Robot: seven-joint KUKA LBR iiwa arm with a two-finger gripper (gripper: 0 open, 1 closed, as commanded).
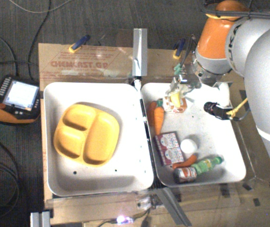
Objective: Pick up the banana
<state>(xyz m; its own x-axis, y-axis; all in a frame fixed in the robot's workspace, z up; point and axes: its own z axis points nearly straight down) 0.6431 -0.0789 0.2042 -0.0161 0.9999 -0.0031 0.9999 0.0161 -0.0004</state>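
Pincer (pixel 176 97) tips blurred, contents unclear

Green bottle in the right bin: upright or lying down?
Lying down. The green bottle rests on its side along the right bin's front wall, beside a can.

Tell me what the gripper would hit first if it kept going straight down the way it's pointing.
Probably the small yellow and orange thing directly beneath the gripper, at the back of the right bin beside the carrot. How far apart they are is unclear from this angle.
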